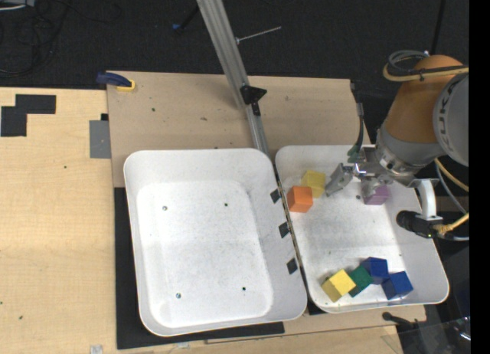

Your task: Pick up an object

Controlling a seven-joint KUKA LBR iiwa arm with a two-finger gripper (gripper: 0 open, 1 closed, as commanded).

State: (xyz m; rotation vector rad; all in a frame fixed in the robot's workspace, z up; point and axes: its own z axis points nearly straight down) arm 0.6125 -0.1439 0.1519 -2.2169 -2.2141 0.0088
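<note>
In the right bin (429, 283), my gripper (354, 183) hangs low over the far part, open, with nothing between its fingers. Its left finger (337, 181) points toward a yellow cube (313, 181); an orange cube (299, 199) sits just in front of that cube, near the bin's left wall. A pale purple block (376, 195) lies beside the right finger, partly hidden by it. Near the bin's front edge a yellow block (334, 286), a green block (358, 280) and two blue blocks (376, 267) (396, 285) lie in a cluster.
The left bin (138, 191) stands beside the right one, with black clips (283, 228) along the shared edge. A slanted aluminium rail (230, 54) rises behind the bins. The grey arm with its orange band (425, 92) comes in from the right.
</note>
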